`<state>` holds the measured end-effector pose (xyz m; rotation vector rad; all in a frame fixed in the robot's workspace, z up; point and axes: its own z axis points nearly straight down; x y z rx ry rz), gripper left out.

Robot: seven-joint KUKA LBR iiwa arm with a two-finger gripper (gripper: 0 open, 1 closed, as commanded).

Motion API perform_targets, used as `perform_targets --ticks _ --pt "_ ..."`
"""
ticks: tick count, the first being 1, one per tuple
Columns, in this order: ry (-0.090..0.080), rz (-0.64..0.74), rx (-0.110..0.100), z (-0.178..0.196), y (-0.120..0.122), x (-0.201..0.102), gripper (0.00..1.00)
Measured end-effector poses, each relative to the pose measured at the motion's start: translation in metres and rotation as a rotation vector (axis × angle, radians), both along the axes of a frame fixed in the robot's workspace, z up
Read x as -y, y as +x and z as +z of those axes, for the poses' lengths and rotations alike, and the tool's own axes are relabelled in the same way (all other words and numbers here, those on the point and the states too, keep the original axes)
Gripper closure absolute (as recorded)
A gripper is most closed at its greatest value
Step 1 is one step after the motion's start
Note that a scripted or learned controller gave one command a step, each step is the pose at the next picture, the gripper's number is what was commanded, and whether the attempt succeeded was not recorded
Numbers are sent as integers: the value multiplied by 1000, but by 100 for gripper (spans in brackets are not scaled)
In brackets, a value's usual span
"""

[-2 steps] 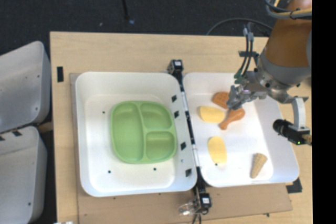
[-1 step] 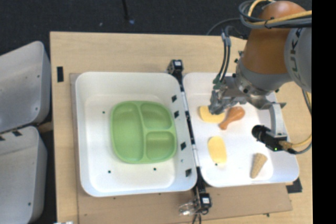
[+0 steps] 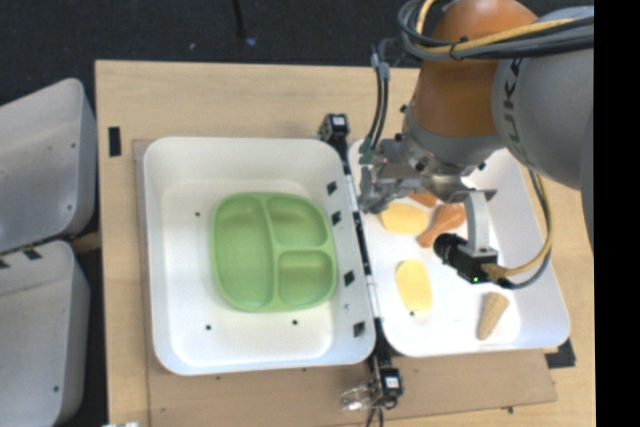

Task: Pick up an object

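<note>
Yellow oval piece [image 3: 404, 218] lies just beneath the fingers [image 3: 405, 198] — their spread hidden, cannot tell.

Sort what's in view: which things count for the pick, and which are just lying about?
For the pick:
- claw
- yellow piece beside it
- orange piece
- yellow oval
- tan wedge
- right bin holding them

Lying about:
- green divided tray
- left bin
</note>
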<state>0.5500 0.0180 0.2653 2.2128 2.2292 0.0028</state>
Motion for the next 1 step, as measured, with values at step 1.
perform_targets --ticks 1 --pt "0 -1 -4 -17 -4 -54 100"
